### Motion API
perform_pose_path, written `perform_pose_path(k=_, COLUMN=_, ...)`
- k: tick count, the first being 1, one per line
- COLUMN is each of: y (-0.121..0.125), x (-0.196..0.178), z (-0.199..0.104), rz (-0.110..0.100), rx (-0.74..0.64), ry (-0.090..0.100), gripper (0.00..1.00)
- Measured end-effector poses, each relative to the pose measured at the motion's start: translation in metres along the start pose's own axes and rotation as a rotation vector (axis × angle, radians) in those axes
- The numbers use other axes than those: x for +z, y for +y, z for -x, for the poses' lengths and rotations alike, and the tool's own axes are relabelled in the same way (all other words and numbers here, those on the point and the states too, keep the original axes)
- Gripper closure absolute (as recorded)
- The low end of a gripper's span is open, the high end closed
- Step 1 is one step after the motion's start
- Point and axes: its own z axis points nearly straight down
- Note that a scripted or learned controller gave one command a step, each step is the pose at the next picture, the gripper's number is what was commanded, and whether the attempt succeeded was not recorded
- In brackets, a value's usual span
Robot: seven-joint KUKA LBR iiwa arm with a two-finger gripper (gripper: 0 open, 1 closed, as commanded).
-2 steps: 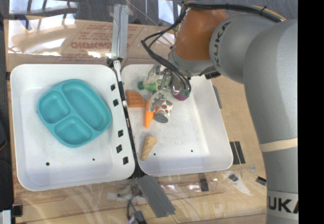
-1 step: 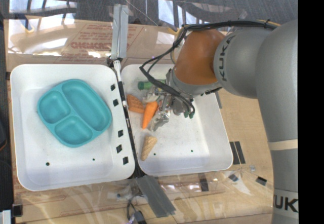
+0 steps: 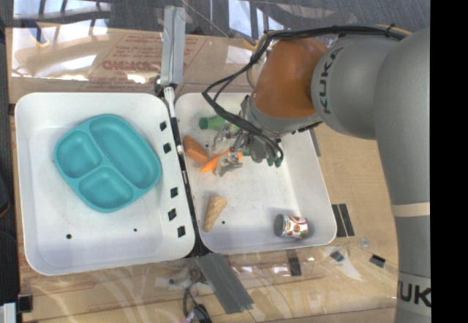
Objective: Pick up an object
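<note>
Wooden table (image 3: 351, 168) with two shallow white bins side by side; the left bin (image 3: 36, 190) has a teal divided plate (image 3: 107, 161) in it. Arm (image 3: 365, 80) comes in from the right and bends down over the right bin (image 3: 307, 190), with the end effector (image 3: 235, 156) low at the bin's upper part, right by an orange carrot-like piece (image 3: 197, 149). Can't tell if it's open or gripping anything. Nearby are a green item (image 3: 212, 123), a tan cone (image 3: 213, 210) and a red-white can (image 3: 292, 226). "KU" is readable on the arm.
</note>
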Motion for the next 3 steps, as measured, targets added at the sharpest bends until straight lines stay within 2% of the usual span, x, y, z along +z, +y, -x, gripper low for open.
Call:
perform_pose_path(k=1, y=-0.028, x=0.010, z=0.015, rz=0.000, rx=0.045, ry=0.000, gripper=1.00)
perform_pose_path(k=2, y=-0.064, x=0.010, z=0.050, rz=0.003, rx=-0.180, ry=0.008, gripper=1.00)
perform_pose_path(k=3, y=0.012, x=0.010, z=0.055, rz=0.002, rx=-0.214, ry=0.003, gripper=1.00)
